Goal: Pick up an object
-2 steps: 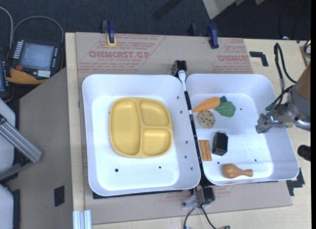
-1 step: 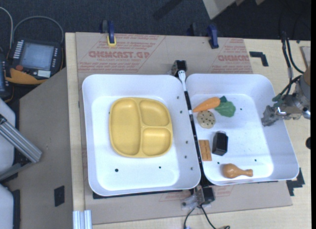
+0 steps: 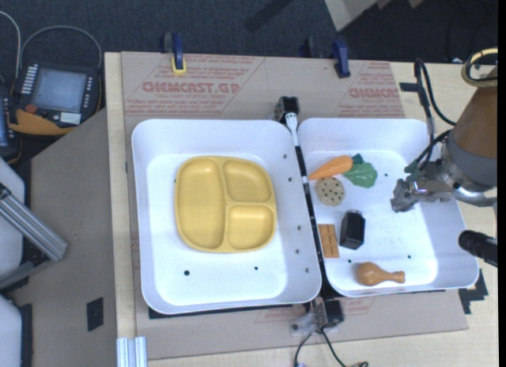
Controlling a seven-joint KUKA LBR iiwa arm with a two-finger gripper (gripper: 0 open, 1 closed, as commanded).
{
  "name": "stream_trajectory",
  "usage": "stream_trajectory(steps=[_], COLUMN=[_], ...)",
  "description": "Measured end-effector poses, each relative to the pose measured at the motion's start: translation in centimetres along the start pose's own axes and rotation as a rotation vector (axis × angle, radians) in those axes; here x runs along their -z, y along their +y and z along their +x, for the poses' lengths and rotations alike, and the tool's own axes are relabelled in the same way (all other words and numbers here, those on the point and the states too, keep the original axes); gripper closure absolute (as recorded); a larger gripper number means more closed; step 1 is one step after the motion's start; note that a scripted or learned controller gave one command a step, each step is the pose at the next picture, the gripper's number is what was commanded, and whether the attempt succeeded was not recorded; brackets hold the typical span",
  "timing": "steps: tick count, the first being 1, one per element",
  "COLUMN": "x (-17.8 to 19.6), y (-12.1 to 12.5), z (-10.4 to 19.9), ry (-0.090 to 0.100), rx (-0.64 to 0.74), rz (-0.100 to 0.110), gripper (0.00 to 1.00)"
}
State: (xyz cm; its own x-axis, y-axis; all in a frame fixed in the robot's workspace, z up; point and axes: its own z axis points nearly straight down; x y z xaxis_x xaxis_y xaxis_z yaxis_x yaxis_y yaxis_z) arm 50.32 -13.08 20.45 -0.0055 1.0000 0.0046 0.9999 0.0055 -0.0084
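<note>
The bench (image 3: 237, 81) is covered by a brown cardboard sheet printed with red lettering, held at its far edge by 2 blue clamps (image 3: 178, 51). On it sit 2 shallow white bins side by side, touching along a dark seam. The left bin (image 3: 158, 278) holds a yellow plate with 3 compartments (image 3: 225, 203), lying flat near the middle with bare white floor all round it. The right bin (image 3: 419, 274) holds the smaller things, all in its left half. The grey arm with its orange band (image 3: 482, 132) comes in over that bin's right rim, and the gripper (image 3: 403, 198) hangs above bare floor right of centre, well apart from every object; whether its fingers are spread or closed cannot be told from this angle, and nothing is seen between them.

Nearest the far left corner lies a toy carrot (image 3: 330, 168), its green leafy top (image 3: 360, 174) pointing right. Just in front of it is a round speckled cookie (image 3: 330, 191). A small black block (image 3: 352, 229) stands nearer the middle, with a brown wafer-like bar (image 3: 328, 240) beside it against the bin's left wall. A toy chicken drumstick (image 3: 378, 275) lies close to the near edge. Nothing stands between the gripper and the black block, the closest object
</note>
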Motion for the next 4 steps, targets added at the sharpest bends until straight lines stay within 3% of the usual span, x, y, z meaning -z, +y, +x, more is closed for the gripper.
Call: stream_trajectory(steps=[2,4], x=[0.6,0.3], y=[0.6,-1.0], z=[10.8,21.6], ry=[-0.003,-0.004], rx=[0.001,0.001], rz=[-0.003,0.002], gripper=[1.00,1.00])
